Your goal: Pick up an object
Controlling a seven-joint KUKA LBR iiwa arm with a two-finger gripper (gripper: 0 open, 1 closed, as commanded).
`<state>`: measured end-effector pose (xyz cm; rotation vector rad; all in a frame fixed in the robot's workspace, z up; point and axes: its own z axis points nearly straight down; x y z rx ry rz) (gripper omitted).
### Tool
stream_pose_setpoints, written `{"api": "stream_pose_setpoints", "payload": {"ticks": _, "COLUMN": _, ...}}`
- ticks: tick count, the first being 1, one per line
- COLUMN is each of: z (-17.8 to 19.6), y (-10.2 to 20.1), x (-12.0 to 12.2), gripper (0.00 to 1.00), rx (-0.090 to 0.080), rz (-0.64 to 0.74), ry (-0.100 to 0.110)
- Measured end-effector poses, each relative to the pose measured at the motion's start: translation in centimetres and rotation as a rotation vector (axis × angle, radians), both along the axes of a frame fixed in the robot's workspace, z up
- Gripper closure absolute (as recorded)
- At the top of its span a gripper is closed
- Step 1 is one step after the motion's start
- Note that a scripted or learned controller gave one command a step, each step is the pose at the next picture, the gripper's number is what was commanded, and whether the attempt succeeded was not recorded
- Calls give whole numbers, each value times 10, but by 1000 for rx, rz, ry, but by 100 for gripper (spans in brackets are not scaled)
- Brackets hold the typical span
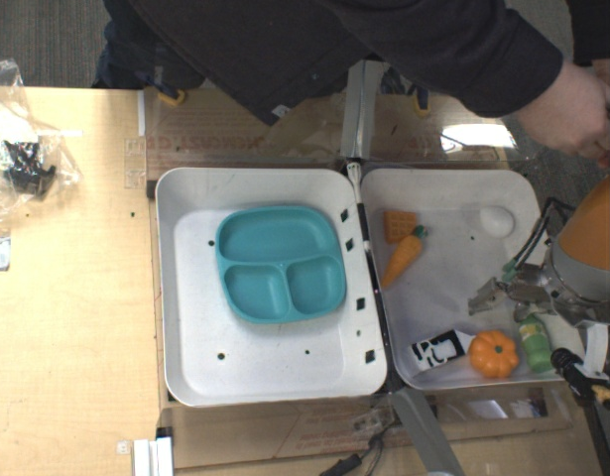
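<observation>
I see a pale wooden bench [57,296] with grey carpet [47,23] beyond its far edge, and a plastic bag [22,137] of small dark parts lying at the far left of it. A person in a dark top [384,28] leans in over the far side, one hand [582,107] above the far right corner. Brown cardboard [245,132] shows under the two bins.

My gripper [493,297] hangs over the right bin [453,181], low at its right side, with the orange band [592,231] just behind it at the frame edge. I cannot tell from here how the jaws stand; the metal at the tip is too tangled to read, and I see nothing between them.

The left bin [185,266], well to the left of the jaws, holds a teal tray [280,263] with three compartments, lying flat near its middle.

In the right bin, a toy carrot [404,254] lies left of the jaws, tilted, its green top touching an orange block [400,223] just beyond it. A small pumpkin [494,353] sits just near-side of the jaws, with a black-and-white card [440,349] to its left and a green bottle [534,340] to its right, under the wrist. A white cup [496,219] rests beyond the jaws, toward the far wall.
</observation>
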<state>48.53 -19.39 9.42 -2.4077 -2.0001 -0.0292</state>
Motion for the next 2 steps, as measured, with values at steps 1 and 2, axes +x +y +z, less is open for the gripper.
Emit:
{"api": "stream_pose_setpoints", "payload": {"ticks": 1, "z": -4, "y": 6, "x": 34, "gripper": 0, "rx": -4, "rz": -20, "ry": 12}}
{"api": "stream_pose_setpoints", "payload": {"ticks": 2, "z": 6, "y": 3, "x": 26, "gripper": 0, "rx": -6, "rz": -8, "ry": -8}}
